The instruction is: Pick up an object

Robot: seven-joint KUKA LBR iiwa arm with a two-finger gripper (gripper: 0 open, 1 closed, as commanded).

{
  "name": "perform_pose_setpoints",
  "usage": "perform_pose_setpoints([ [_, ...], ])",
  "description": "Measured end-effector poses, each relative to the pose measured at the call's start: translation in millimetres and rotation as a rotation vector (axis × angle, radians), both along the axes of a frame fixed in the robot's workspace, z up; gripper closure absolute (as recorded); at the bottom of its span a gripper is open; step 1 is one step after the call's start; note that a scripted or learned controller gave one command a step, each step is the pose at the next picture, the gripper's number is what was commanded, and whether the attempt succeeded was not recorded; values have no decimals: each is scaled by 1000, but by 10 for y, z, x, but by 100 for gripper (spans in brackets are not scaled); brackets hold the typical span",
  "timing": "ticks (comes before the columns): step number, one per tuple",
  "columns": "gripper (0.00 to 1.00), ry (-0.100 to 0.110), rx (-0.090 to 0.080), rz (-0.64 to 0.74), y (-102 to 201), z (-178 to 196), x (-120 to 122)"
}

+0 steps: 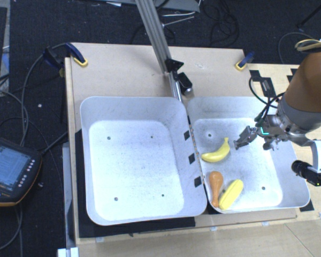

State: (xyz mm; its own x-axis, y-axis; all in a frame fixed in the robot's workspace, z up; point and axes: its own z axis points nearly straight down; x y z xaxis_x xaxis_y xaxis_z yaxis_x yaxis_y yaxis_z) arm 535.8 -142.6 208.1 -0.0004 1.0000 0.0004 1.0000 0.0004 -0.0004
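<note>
Both bins are white with a faint grey speckle, the left bin point(131, 165) and the right bin point(267, 170) alike. In the right bin the banana point(216, 152) is bright yellow, the carrot-shaped piece point(216, 186) is orange, and the corn-like piece point(231, 193) beside it is yellow. The counter point(128, 71) is pale tan wood with yellow clamps point(81, 62) at its corners. The arm point(306, 92) shows an orange band above grey. The floor point(32, 31) is black carpet.

Matt speckled white plastic bins point(134, 208) on a pale smooth wooden bench point(123, 63); glossy yellow banana point(216, 152).
</note>
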Motion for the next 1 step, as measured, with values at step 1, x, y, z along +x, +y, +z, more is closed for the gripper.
perform_pose_setpoints([
  [1, 0, 0, 0, 0, 0, 0, 0],
])
